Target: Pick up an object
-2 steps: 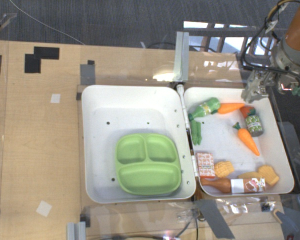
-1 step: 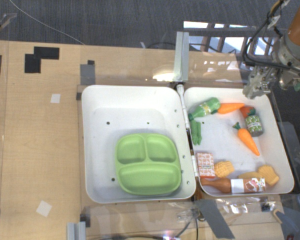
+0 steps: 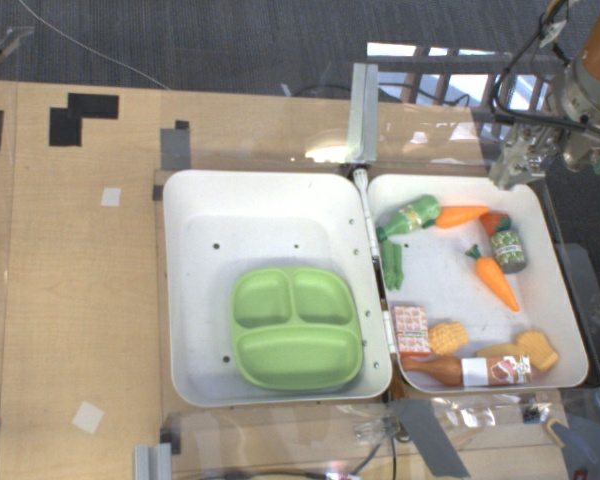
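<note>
Landmark: right bin (image 3: 570, 298).
- Near wall: sauce bottle (image 3: 470, 370), lying flat.
- Middle: carrot (image 3: 497, 278), loose; the clearest pick. Descend vertically and close across its narrow width.
- Far corner, above the rim: jaws (image 3: 512, 165); opening cannot be judged. Carrot lies nearer the camera, well apart.

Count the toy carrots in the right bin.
2. One carrot lies near the bin's far edge, beside the green bottle; the other carrot lies mid-bin, toward the right wall. None looks hidden.
</note>
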{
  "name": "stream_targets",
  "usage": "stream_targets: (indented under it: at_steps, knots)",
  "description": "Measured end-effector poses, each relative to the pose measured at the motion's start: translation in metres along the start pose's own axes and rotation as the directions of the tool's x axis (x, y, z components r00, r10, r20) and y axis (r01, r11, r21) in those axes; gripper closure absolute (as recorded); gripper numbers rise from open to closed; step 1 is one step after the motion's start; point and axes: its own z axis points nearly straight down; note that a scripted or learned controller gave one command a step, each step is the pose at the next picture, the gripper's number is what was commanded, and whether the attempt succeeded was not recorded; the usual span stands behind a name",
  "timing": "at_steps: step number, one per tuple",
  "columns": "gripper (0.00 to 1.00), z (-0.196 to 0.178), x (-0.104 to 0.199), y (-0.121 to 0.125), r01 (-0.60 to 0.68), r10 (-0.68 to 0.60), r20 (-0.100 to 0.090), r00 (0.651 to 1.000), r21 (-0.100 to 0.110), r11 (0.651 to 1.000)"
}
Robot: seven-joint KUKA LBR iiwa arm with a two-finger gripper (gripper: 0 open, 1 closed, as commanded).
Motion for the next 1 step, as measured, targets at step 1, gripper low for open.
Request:
stream_targets:
  at_steps: [1]
  knots:
    - [1.00, -0.0137, -0.0028, 0.0002, 0.001, -0.001, 0.012, 1.000, 0.002, 1.000]
